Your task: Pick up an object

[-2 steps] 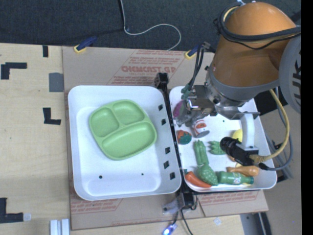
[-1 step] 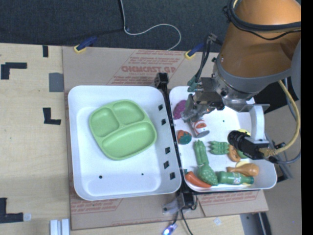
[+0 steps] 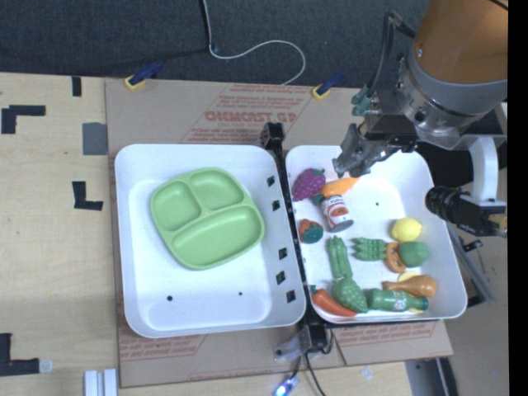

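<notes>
My gripper [image 3: 353,165] hangs over the far left part of the right bin [image 3: 441,213], just above an orange carrot piece [image 3: 341,186]. Purple grapes [image 3: 308,183] lie left of the carrot and a small red-labelled can [image 3: 337,211] stands just in front of it. Further toys fill this bin: a yellow lemon [image 3: 406,229], a green lime [image 3: 415,253], a green cucumber [image 3: 337,256] and a green bottle [image 3: 398,302]. Whether the carrot touches the gripper is not visible.
The left bin [image 3: 140,295] holds a green divided plate [image 3: 209,218]. A black hinge strip [image 3: 285,246] runs between the bins. The grey and orange arm [image 3: 462,48] looms over the right bin's far right corner. A white cable [image 3: 247,52] lies behind the bins.
</notes>
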### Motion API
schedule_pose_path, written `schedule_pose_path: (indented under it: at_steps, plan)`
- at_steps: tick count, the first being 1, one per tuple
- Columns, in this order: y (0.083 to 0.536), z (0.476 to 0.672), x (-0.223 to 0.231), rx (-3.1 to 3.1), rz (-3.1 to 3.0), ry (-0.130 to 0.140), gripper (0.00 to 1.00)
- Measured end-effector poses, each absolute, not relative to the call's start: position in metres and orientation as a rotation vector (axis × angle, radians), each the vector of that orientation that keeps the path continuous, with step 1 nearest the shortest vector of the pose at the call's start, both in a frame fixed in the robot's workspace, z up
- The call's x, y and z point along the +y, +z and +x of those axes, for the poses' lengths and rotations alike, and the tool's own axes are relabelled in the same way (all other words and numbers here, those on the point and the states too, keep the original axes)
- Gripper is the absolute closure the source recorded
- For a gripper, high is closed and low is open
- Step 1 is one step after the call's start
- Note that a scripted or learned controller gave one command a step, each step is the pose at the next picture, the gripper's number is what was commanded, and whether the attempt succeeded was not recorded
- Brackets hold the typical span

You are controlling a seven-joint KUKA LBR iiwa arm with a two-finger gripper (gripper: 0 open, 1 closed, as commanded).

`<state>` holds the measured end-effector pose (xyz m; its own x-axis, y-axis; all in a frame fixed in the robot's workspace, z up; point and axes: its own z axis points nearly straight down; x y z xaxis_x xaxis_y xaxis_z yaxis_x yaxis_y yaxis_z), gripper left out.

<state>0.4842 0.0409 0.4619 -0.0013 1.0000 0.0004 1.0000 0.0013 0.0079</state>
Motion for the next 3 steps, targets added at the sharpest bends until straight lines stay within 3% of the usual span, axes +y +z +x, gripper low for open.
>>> schedule_pose_path:
  at_steps: [1,2,3]
  plan:
    - [0.270,0.481,0.033,2.229,2.231,-0.025,1.00]
    - [0.363,0.484,0.080,2.226,2.212,0.009,1.00]
    - [0.461,0.484,0.152,2.231,2.207,0.017,1.00]
